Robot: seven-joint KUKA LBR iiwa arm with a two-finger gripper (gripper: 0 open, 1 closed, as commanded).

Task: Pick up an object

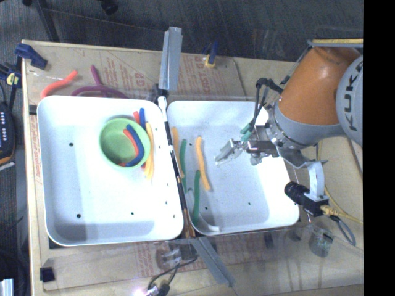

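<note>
Bench (123, 264) edge lies nearest the camera, bearing two shallow white bins side by side.

Right bin (265, 211): I count four thin sticks, all toward its left side, all with long axes running roughly near to far. The lower green stick (195, 197) sits nearest. The orange stick (202, 163) lies just right of it, its near end tilted slightly rightward. The upper green stick (182, 156) follows the left wall. A shorter orange stick (175, 139) lies farthest.

My gripper (223, 156) hovers over the middle of this bin, right of the orange stick and apart from it. Fingers point left and stand parted; nothing sits between them.

Left bin (68, 202): one green bowl (120, 142) in the far half, with several coloured sticks lying across or beside it; I cannot count them exactly.

Beyond the bins, loose coloured tubes (80, 86) rest on the bench.
</note>
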